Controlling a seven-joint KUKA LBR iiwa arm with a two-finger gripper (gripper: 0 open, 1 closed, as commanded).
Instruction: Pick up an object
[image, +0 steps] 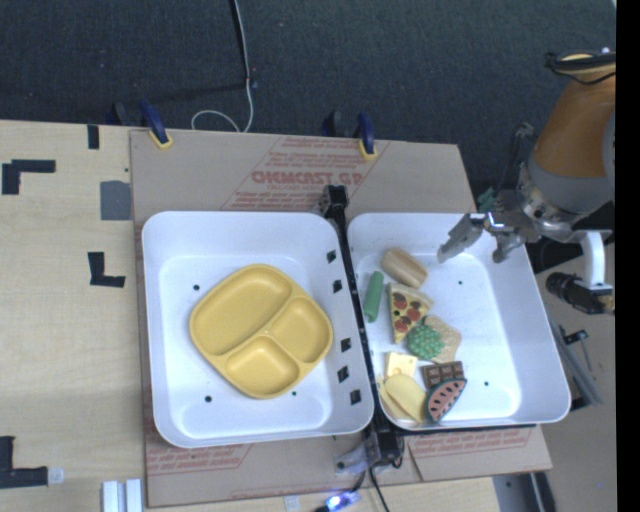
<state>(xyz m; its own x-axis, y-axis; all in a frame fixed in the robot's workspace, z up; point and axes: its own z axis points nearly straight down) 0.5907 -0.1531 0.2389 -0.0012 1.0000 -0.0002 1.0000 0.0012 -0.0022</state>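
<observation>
**Claw spread over far right bin, food toys lie near-left of it**

Near edge of the right bin (520, 400): watermelon slice (446, 397), chocolate piece (441, 374), yellow cheese-like pieces (402, 390) bunched in the near-left corner, touching each other. A step farther: green broccoli-like piece (426, 339) on a cracker, pizza slice (406, 309) just left of it. Green pod (374, 295) lies against the divider side, long axis running near-to-far. Farthest of the pile: bread roll (404, 266), long axis slanting left-far to right-near.

Gripper (479, 241) sits above the far part of the right bin, fingers spread apart, nothing between them. Roll is the closest toy, lying left and slightly near of the claw; my guess is it's the easiest target. Bare bin floor between claw and roll, nothing blocking. Pizza touches the roll's near side, could get nudged.

Left bin (160, 300) holds a yellow divided plate (260, 330), well apart from the claw. Cardboard sheet (290, 175) under both bins, clamped at the far edge.
</observation>
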